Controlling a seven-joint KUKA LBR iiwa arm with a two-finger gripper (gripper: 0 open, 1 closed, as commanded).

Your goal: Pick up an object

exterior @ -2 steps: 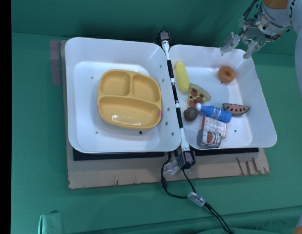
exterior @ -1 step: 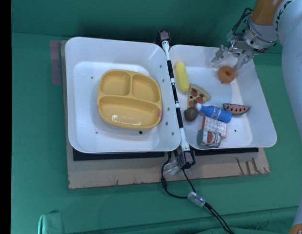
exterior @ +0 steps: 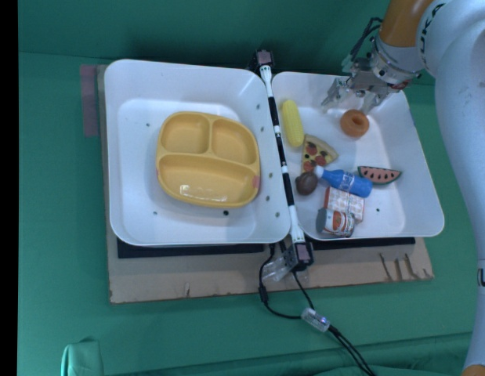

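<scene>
The gripper (exterior: 352,98) hangs with jaws apart, holding nothing; the round, ring-shaped donut (exterior: 354,122) lies just below them. Farther off lie smooth yellow corn (exterior: 292,123) and a pizza wedge (exterior: 314,152).

You were looking at a robotics lab bench, not a home — green cloth (exterior: 62,288) draped the whole surface, and two white bins (exterior: 124,218) sat on a cardboard sheet (exterior: 187,284) with loose cables (exterior: 305,304) trailing off it. A grey-and-orange industrial arm (exterior: 454,69) reached in, and the food (exterior: 336,186) was plastic toys — a staged setup.
</scene>
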